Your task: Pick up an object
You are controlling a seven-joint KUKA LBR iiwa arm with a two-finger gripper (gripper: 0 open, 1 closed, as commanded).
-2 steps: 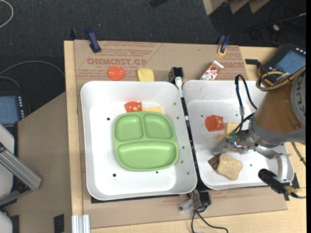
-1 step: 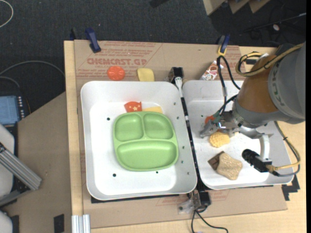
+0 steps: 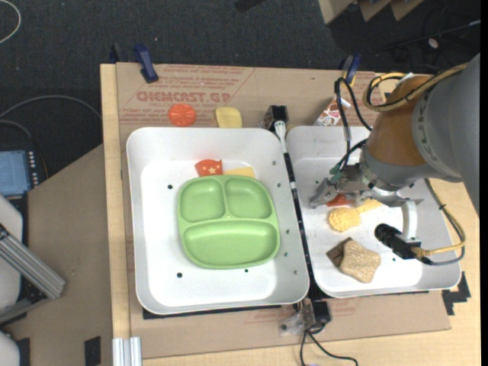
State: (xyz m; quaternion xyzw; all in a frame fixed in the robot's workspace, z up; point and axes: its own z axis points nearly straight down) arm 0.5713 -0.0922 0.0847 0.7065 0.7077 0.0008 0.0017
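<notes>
Low in right bin (image 3: 435,277), gripper (image 3: 329,193) beside yellow waffle (image 3: 344,219).

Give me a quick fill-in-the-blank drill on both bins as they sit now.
1. The green three-compartment plastic plate lies in the ____ white bin.
2. The gripper is down in the ____ white bin.
3. The round yellow waffle-textured piece lies in the ____ bin.
4. The small orange round object rests on the ____, outside both bins.

Missing words: left; right; right; cardboard
</notes>
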